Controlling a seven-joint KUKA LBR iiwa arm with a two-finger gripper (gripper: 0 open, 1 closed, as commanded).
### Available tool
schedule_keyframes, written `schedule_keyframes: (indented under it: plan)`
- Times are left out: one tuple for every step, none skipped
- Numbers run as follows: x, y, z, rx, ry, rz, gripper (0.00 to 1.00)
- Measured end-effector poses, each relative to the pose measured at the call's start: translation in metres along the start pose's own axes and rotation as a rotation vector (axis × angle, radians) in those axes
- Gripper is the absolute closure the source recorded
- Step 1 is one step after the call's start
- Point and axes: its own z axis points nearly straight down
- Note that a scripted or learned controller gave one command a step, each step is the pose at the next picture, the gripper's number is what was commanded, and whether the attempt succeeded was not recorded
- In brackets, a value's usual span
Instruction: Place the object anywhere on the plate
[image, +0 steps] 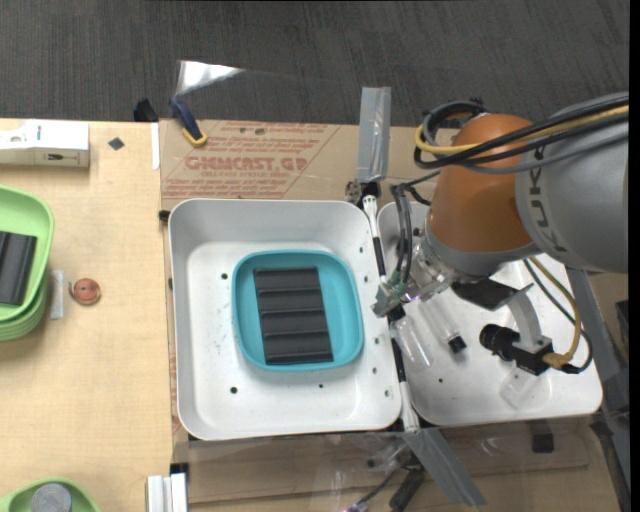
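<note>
From my remote station I note a teal plate (298, 312) resting in the middle of the left white bin (195, 330). A dark ridged rectangular object (292, 313) lies flat on the plate, inside its rim and roughly centred. The arm (560, 190) reaches in from the right, its orange band (480, 185) above the seam between the two bins. The gripper (398, 296) hangs low over the left edge of the right white bin (560, 395), just beside the dividing wall and apart from the plate. I cannot tell how its fingers stand; nothing is visibly between them. Elsewhere on the counter (90, 400) I see a green tray (25, 265) at the left edge and printed cardboard (250, 160) behind the bins.
</note>
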Motion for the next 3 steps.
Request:
schedule_keyframes:
  plan:
    - [0.000,0.000,0.000,0.000,0.000,0.000,0.00]
    - [0.000,0.000,0.000,0.000,0.000,0.000,0.00]
    - [0.047,0.022,0.000,-0.001,-0.001,-0.001,0.00]
